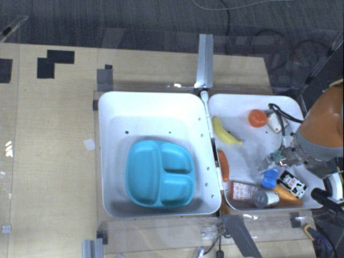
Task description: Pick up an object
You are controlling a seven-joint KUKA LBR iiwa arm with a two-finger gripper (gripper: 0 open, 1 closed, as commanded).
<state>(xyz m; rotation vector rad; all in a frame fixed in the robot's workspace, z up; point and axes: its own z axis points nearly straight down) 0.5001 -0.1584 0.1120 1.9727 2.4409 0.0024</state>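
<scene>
Camera view has the pincer (279, 156) low in the right bin (236, 104), under the grey wrist and orange band of the arm (325, 125). It is a small tangle of metal and cable, and I cannot tell whether it is open or closed, or whether anything sits in it.

Just below it lies one blue cap-like piece (270, 178), touching one grey cylinder (264, 198) and one orange carrot-like thing (287, 193). One black-and-white patterned block (293, 184) rests just right of the blue piece, partly under the arm. One red-brown packet (243, 191) lies against the bin's front wall. One slim red-orange thing (223, 165) runs along the left wall, its shape hard to read. One banana (226, 131) lies above it, well apart from the pincer. One orange ball (258, 117) sits near the back, beside a small white object (274, 123) I cannot identify.

There are two bins. The left bin (150, 104) holds one blue divided tray (159, 172). The desk (48, 160) carries both. The arm hides the right bin's far right corner.
</scene>
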